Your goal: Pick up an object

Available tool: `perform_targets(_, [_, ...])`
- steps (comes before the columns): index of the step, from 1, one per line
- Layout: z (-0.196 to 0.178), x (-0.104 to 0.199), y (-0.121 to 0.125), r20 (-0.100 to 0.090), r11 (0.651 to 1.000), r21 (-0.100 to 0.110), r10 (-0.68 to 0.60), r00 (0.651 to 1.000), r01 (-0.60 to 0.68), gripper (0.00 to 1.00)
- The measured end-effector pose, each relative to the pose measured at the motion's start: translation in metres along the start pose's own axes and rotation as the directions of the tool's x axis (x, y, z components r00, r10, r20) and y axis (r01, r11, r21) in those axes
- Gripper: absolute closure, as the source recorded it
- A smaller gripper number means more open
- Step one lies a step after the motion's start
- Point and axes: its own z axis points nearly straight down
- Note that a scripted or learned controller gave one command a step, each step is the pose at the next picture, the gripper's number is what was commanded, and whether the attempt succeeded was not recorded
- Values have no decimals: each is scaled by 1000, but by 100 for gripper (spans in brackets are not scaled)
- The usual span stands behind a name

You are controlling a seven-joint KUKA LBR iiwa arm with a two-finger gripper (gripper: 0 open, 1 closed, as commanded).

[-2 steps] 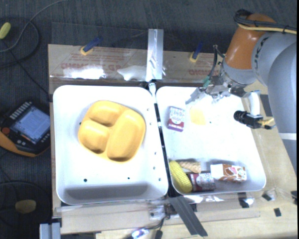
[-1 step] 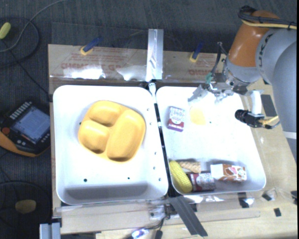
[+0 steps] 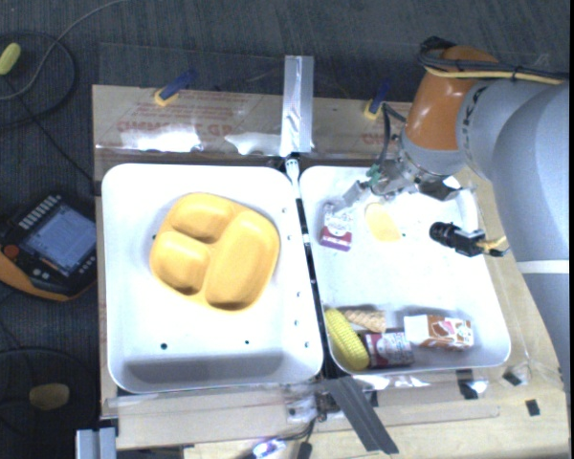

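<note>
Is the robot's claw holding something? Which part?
Cannot tell. The claw is right beside the small white packet, but any grip is too blurry to see.

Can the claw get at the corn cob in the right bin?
Probably yes: the claw hangs over that bin and the corn cob lies uncovered, though squeezed between bin wall and a bottle.

A thick grey arm (image 3: pixel 531 151) carries a rounded orange band (image 3: pixel 438 113) above its slim, pale metal tool (image 3: pixel 354 195).

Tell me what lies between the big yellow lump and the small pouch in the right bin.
Camera view: between yellow lump and pouch, just the two bins' adjoining walls.
</note>
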Motion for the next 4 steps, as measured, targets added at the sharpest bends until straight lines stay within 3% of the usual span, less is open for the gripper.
perform_targets(1, [-11,2,3,-5,1000,-6,0,1000,0,100])
perform_targets(2, [-14,39,-73,-8,996,11,-86,996,86,100])
perform_targets(3, [-86,70,-22,-8,994,20,104,995,-103,100])
perform_targets(4, [-93,32,-62,-9,999,18,-49,999,49,100])
